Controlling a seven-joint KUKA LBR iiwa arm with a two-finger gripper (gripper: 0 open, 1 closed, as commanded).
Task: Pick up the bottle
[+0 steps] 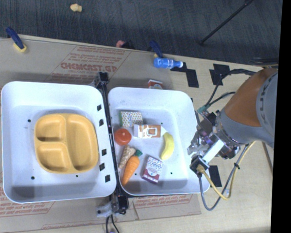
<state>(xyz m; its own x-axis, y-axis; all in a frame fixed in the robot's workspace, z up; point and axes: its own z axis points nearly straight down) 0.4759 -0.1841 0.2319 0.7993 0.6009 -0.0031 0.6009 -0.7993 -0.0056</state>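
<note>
A small blue bottle (166, 63) with a pale cap lies on its side on the cardboard behind the right bin (185, 98), outside both bins. The arm reaches in from the right, and my gripper (198, 143) hangs over the right bin's right rim, well in front of and to the right of the bottle. Nothing is visibly held in it.
The right bin holds a patterned box (131, 118), an orange-and-white carton (148, 131), a red tomato (123, 136), a banana (168, 146), a carrot (129, 169), a bread stick (126, 155) and a small red box (152, 169). The left bin (19, 102) holds a yellow divided plate (66, 142).
</note>
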